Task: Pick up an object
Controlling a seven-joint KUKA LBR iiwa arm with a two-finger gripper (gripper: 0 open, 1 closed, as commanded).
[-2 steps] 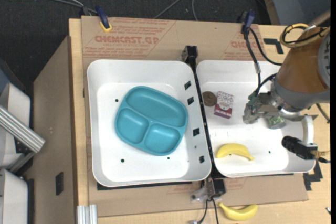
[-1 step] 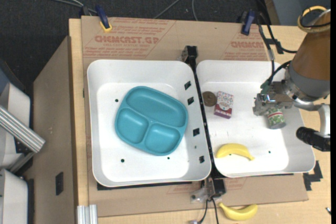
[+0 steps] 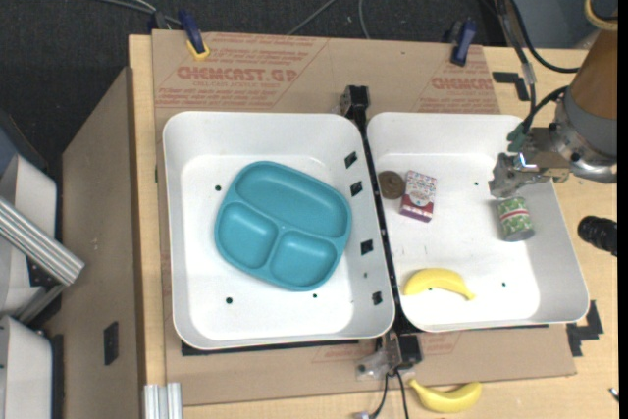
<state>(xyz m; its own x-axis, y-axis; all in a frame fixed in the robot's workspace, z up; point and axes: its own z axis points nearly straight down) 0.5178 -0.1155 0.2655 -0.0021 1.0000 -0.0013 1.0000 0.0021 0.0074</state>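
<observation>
Pincer over green can | nearby: carton, banana

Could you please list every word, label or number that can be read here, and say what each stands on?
"CHEMCAST GP": red print on the brown board behind the left bin, last letters unclear.
Same red print on the board behind the right bin: too blurred to read.
Small carton: print too small.
Green can label: too small.
</observation>
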